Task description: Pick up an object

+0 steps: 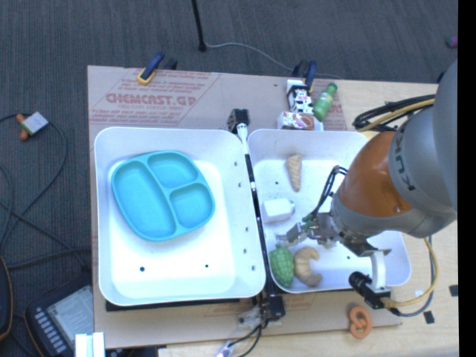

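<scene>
In the right bin [387,143] lie a tan cone-shaped piece [295,171], a white block [277,209], a green leafy toy [282,265] and a beige croissant [306,265]. My gripper [306,233] hangs low over the bin's front left part. It is just right of the white block and directly above the croissant and the green toy. Nothing can be made out held in it. The arm's orange band [372,181] and grey body cover the right half of the bin.
The left bin [141,270] holds a blue divided plate [162,193]. Behind the bins, a small green bottle [323,103] and a printed box [299,114] stand on the cardboard. An orange ring [360,320] lies at the front right, and cables run along the arm.
</scene>
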You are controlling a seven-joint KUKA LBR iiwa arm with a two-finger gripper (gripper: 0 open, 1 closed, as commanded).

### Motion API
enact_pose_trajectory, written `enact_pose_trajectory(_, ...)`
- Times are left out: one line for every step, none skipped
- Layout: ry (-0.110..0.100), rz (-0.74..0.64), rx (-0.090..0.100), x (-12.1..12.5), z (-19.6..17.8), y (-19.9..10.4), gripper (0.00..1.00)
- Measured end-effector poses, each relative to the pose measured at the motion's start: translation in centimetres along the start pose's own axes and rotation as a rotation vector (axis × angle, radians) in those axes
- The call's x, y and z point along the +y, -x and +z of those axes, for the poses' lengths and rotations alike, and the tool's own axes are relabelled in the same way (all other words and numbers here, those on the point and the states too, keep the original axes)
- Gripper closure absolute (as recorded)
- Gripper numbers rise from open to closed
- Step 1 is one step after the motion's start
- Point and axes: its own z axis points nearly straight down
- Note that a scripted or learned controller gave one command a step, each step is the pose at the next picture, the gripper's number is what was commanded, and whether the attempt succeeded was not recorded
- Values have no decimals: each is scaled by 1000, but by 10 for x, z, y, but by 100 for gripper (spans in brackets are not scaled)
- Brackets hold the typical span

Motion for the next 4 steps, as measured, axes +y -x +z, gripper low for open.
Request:
enact_pose_trajectory(5, 1, -3, 1, -11, 1, 100)
enact_pose_trajectory(-3, -2, 1, 79, -38, 15, 100)
enact_pose_trajectory(-5, -2, 0, 78, -38, 15, 0)
enact_pose_trajectory(4, 0, -3, 49, 0, 33, 0)
